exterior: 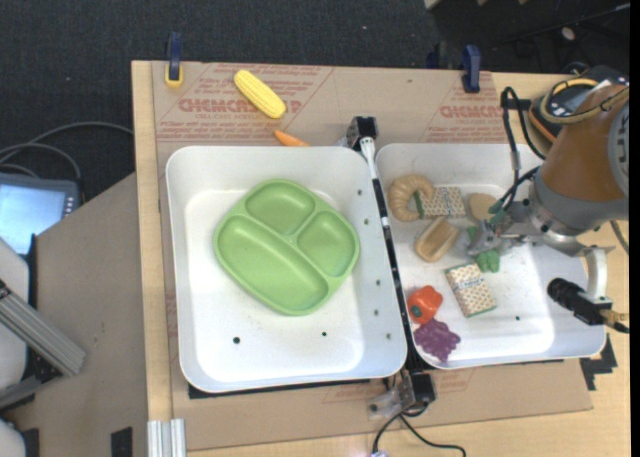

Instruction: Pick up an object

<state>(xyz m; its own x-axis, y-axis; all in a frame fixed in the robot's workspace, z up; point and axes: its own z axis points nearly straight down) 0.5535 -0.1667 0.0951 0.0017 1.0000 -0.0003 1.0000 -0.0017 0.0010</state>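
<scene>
My gripper is low in the right bin, reaching in from the right. It sits among several small items. A tan bread piece lies just to its left and a small green item lies right below it. Beyond it are a tan pretzel-shaped roll, a patterned packet and a pale round piece. Nearer the front lie a patterned box, a red-orange pepper and a purple bunch of grapes.
The left bin holds a green divided plate. On the cardboard behind the bins lie a yellow corn cob and a small orange piece. Blue clamps hold the board's far edge.
</scene>
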